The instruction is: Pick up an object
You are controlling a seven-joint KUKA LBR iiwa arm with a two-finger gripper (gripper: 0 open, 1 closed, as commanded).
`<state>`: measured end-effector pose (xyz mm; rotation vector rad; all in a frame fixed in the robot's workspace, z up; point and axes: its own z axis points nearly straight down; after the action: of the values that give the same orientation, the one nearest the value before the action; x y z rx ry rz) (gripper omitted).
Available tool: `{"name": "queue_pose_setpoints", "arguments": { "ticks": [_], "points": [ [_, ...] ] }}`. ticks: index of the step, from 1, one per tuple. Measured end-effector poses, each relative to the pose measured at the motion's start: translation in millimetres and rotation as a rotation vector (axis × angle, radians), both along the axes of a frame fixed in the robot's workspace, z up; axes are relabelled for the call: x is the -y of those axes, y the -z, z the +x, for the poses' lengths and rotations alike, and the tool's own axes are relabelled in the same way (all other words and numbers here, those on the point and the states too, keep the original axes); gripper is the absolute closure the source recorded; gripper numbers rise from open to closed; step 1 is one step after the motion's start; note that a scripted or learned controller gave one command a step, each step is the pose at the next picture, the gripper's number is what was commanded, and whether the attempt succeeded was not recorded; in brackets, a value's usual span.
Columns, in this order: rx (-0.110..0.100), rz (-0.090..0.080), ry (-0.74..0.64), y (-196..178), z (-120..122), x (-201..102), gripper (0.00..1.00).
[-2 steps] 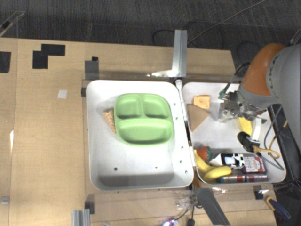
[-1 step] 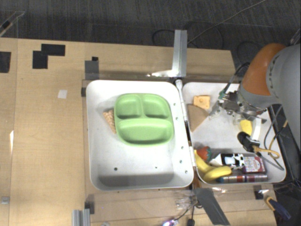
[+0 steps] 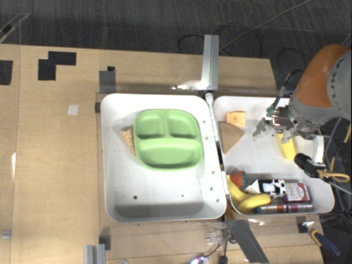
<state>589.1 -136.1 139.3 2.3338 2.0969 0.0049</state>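
My gripper [image 3: 270, 134] hangs over the upper right part of the right bin [image 3: 258, 158], reaching in from the right under the orange band. Its fingers look spread apart, with one grey finger [image 3: 258, 131] pointing down-left and nothing between the two. A yellow object [image 3: 288, 148] lies just below and right of the gripper, partly covered by it. An orange cheese wedge [image 3: 236, 119] sits to the gripper's left near the bin's back wall. A brown triangular piece [image 3: 229, 137] lies below the wedge.
Along the right bin's front edge lie a banana [image 3: 252, 201], a red item [image 3: 237, 179], a printed box [image 3: 283, 190] and markers [image 3: 286, 208]. The left bin [image 3: 154, 197] holds a green divided plate [image 3: 166, 138] over a tan item [image 3: 127, 140].
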Motion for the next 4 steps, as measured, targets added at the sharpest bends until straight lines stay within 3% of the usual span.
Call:
{"name": "queue_pose_setpoints", "arguments": {
  "ticks": [1, 2, 4],
  "points": [
    [0.005, 0.002, -0.080, 44, 12, 37, 0.00],
    [0.018, 0.012, -0.177, 46, -3, 47, 0.00],
    [0.016, 0.013, -0.255, 48, -42, 53, 0.00]
  ]
}}
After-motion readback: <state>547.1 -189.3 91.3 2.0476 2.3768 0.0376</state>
